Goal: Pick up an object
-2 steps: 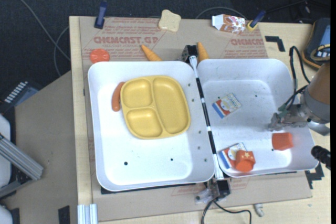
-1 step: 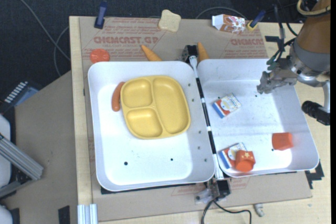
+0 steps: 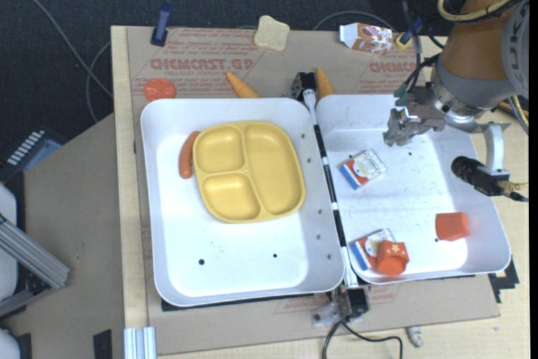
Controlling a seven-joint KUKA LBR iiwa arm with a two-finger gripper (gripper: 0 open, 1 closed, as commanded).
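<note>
A: Where do you stand on this pick?

B: Your gripper (image 3: 402, 130) hangs over the far part of the right bin (image 3: 479, 261). I cannot tell from this slanted view how the grasping part is set, and nothing shows held in it.

A: And the candidates?

B: The small carton (image 3: 363, 168) lies nearest, just toward the camera from the tool. The red block (image 3: 452, 226) sits well apart near the right wall. A second carton (image 3: 371, 245) and an orange cup (image 3: 391, 258) touch each other at the near rim.

A: What worries you?

B: If you drop straight down, I judge you'd close on bare floor. The flat carton could also slide away, and the touching pair may jam or come up together.
</note>
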